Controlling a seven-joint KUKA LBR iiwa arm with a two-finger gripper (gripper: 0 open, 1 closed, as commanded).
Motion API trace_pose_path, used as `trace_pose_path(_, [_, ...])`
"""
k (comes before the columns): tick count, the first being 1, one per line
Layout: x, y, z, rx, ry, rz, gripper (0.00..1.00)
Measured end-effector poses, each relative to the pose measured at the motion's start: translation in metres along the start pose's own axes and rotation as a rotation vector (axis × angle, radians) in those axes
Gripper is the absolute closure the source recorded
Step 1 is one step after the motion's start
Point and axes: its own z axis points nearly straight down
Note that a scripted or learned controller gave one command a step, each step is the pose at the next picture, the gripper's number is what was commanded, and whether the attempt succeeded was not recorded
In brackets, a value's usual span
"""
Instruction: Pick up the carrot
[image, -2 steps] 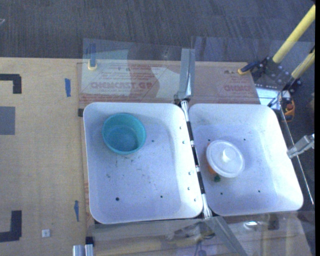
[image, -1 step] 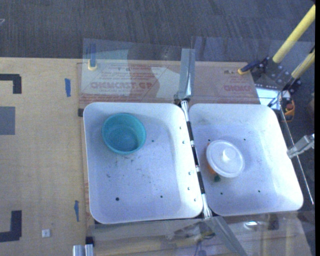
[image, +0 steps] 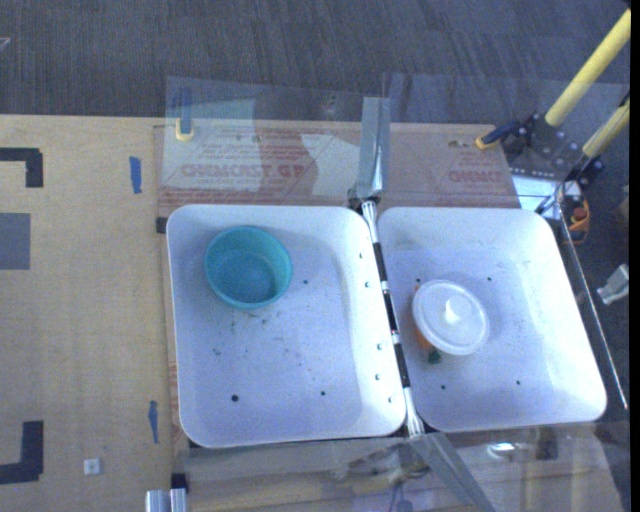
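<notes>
We are seeing the small orange carrot (image: 432, 352) peeking out from under the near-left edge of a round white plastic lid (image: 451, 316) in the right shallow white bin (image: 560, 390). A teal round bowl (image: 248, 266) is sitting at the far left of the left white bin (image: 300, 400). We cannot tell the gripper's state.

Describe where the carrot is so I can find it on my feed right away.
Look in the right-hand white bin. A round white lid lies near that bin's left wall. The carrot is the small orange and green bit peeking out from under the lid's lower-left edge, mostly hidden, and the only orange thing in that bin.
</notes>
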Motion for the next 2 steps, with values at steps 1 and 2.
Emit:
trace_pose_path(1, [-0.002,0.000,-0.011,-0.004,-0.004,0.001,1.00])
trace_pose_path(2, [-0.004,0.001,-0.022,-0.007,-0.008,0.002,1.00])
